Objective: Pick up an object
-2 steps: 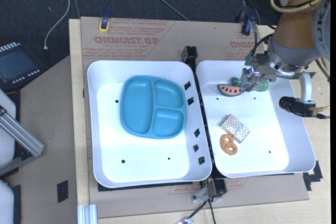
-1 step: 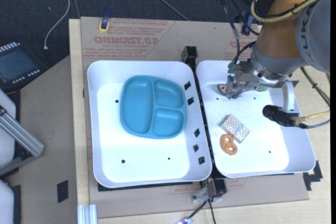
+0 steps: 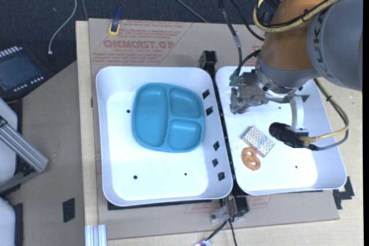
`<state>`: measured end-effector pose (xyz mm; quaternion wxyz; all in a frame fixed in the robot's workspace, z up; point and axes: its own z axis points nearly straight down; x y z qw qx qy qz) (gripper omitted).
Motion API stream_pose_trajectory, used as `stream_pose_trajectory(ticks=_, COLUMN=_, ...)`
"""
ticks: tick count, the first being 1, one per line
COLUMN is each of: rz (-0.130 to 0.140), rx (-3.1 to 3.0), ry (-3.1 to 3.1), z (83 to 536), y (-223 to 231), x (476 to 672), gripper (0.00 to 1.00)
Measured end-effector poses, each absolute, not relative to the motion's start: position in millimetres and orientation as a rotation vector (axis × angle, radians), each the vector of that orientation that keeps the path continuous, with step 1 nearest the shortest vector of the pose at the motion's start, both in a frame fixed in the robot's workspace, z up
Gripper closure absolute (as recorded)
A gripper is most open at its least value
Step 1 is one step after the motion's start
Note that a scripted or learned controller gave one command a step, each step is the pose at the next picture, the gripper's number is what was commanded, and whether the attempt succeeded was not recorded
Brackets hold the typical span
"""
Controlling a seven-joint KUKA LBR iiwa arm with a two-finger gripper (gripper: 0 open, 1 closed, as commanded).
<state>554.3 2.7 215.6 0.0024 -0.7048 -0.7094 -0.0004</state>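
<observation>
Gripper (image 3: pixel 241 102): over right bin (image 3: pixel 323 173), upper left; finger state cannot tell.
Nearest pick: patterned packet (image 3: pixel 258 140), just below-right; pretzel (image 3: pixel 251 158) beyond.

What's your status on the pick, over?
Gripper low over right bin, upper left corner; grip state unclear. Pretzel and patterned packet lie loose below it. Blue divided plate in left bin. Nothing blocking.

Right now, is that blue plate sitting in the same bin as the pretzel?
No, the blue plate lies in the left bin, while the pretzel lies in the right bin.
</observation>
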Motion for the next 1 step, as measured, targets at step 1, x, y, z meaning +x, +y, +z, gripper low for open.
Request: stream_pose_trajectory(ticks=1, rz=0.001, rx=-2.212, ry=-2.224, z=210.1, y=50.3, x=538.3, gripper=1.00)
